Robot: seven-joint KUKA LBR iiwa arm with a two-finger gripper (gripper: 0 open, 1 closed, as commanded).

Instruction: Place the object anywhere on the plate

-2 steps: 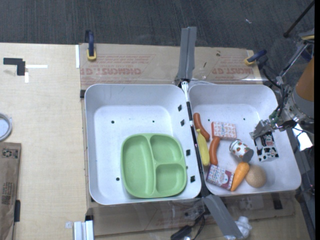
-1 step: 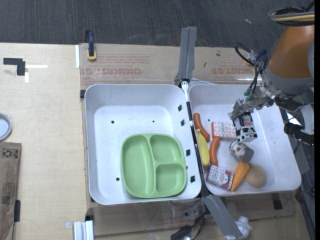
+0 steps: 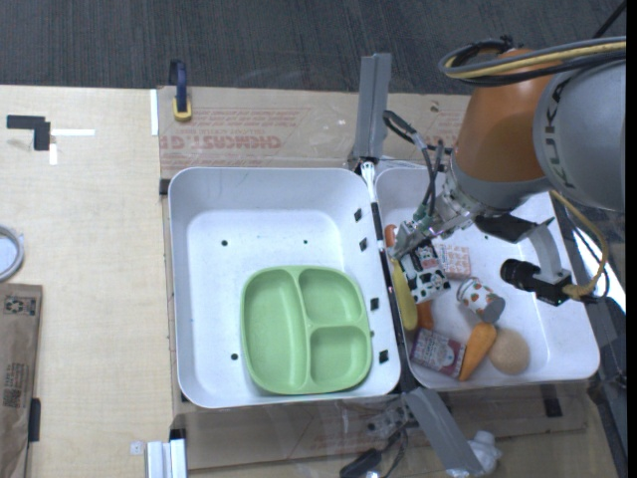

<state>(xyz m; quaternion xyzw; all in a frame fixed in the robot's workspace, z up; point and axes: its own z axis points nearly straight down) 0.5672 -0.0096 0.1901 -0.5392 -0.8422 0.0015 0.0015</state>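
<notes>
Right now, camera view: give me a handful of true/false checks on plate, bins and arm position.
1. The green plate lies in the left bin. True.
2. A carrot already rests on the plate. False: the orange carrot lies in the right bin, and the plate's compartments hold nothing.
3. The plate has three compartments. True.
4. The gripper is over the left bin. False: it is low over the right bin, near its left wall, above the cluttered objects.
5. A yellow banana lies along the right bin's left edge. True.
6. The right bin holds a single object. False: it holds several, including a small pink packet and a tan round item.
</notes>
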